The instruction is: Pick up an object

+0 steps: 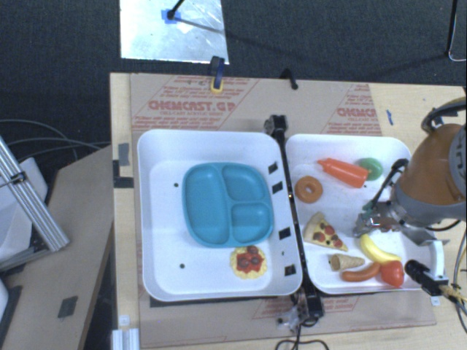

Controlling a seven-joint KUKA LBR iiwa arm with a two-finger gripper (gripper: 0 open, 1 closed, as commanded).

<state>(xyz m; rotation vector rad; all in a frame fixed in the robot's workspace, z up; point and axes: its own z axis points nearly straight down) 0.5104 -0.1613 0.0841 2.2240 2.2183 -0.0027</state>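
Glossy plastic banana (379,249) curves near the right bin's (343,143) front edge. Tool (367,222) sits just above it; its opening, I cannot tell.

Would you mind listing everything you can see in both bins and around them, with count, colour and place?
left bin: one, white, left half of bench
right bin: one, white, right half of bench
divided plate: one, blue, middle of left bin
small pizza: one, yellow with red, left bin, just below the plate
carrot: one, orange, with a green end, top of right bin
doughnut: one, orange-brown, right bin, upper left
pizza slice: one, yellow with red dots, middle of right bin
banana: one, yellow, right bin, below the gripper
cone: one, tan, right bin, near front
sausage: one, orange-red, front edge of right bin
red piece: one, red, front right corner
gripper: one, grey, over right bin, above the banana
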